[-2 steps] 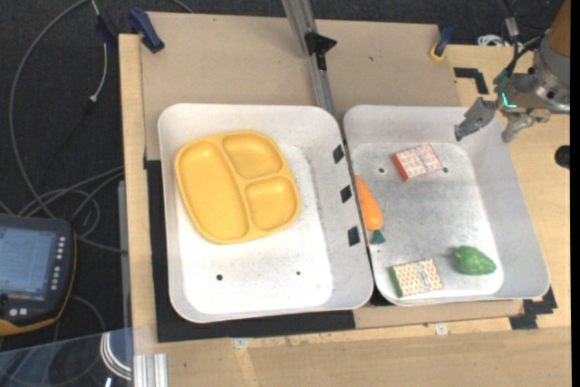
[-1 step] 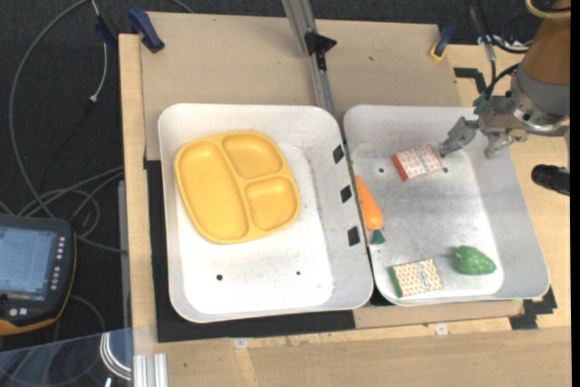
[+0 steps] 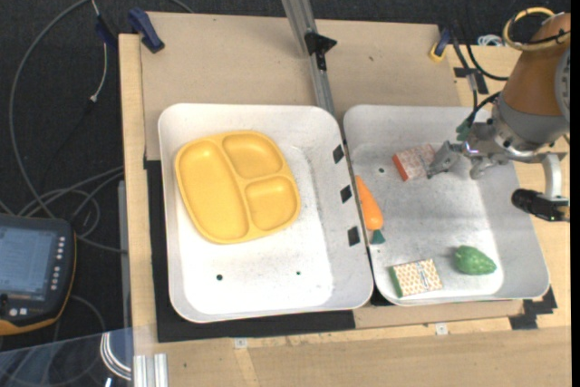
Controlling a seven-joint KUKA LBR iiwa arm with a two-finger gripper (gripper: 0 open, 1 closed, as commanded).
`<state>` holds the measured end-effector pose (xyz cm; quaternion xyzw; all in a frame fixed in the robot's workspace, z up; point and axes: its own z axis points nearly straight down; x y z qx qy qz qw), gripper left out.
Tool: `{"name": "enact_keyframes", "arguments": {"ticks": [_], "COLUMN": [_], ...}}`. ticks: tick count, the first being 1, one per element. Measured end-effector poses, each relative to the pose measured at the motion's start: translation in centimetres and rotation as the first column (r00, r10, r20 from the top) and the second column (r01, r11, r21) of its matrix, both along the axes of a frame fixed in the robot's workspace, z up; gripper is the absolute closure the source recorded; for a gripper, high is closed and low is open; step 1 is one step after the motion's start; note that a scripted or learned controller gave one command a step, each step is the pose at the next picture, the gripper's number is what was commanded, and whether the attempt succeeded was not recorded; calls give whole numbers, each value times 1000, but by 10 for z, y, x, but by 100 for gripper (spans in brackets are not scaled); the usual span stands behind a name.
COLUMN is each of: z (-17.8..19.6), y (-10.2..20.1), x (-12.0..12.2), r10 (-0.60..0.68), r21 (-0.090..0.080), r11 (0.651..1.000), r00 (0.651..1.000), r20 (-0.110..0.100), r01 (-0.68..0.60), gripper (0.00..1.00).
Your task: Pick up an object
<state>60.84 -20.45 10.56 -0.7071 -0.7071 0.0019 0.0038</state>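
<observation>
Glossy yellow three-compartment tray (image 3: pixel 237 187), tapered orange carrot (image 3: pixel 369 207), lumpy green object (image 3: pixel 474 260)

A yellow divided plate (image 3: pixel 237 186) lies in a speckled white bin (image 3: pixel 272 285), while the neighbouring white bin (image 3: pixel 517 276) shows an orange carrot (image 3: pixel 369 206), a green lump (image 3: pixel 474 260) and two patterned cartons, orange-and-white (image 3: pixel 412 162) and green-checked (image 3: pixel 416 277).

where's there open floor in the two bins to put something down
Left bin: bare floor along the near edge below the yellow tray, and a strip on its right. Right bin: open middle between carrot, green lump and patterned packet. Crowded at the far side, where the gripper meets the small box.
</observation>
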Motion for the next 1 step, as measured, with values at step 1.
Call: {"name": "enact_keyframes", "arguments": {"ticks": [1], "z": [-13], "y": [0], "x": [0], "r10": [1], "r21": [-2], "r11": [1000], "r00": [1000], "r20": [5], "r01": [-1], "gripper": [0]}}
